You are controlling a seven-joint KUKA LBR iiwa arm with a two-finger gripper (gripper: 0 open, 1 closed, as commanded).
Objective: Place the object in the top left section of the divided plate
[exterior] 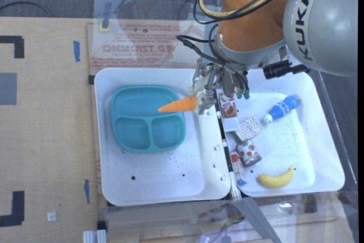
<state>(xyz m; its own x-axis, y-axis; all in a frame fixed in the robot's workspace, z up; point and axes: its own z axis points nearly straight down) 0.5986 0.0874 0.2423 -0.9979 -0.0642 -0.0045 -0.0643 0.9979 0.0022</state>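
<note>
1. One pale wooden bench (pixel 45 122) fills the left side, marked with black corner brackets and three short strips of blue tape.
2. Two shallow white bins sit side by side on it, touching along their inner walls: the left bin (pixel 148 179) and the right bin (pixel 318 139).
3. One teal divided plate (pixel 136 122) lies in the upper half of the left bin, with one wide section across the top and two smaller sections below.
4. One orange carrot (pixel 177 104) is clamped by its thick end in the gripper (pixel 203 101); its tip points left over the plate's right rim, at the right end of the wide top section.
5. The grey arm (pixel 318 14) with its orange band reaches in from the right, above the seam between the bins.
6. The right bin holds one blue bottle (pixel 281 108), one yellow banana (pixel 276 178), and three small printed packets along its left wall.
7. Grey carpet with loose black cables lies beyond the bench.
</note>
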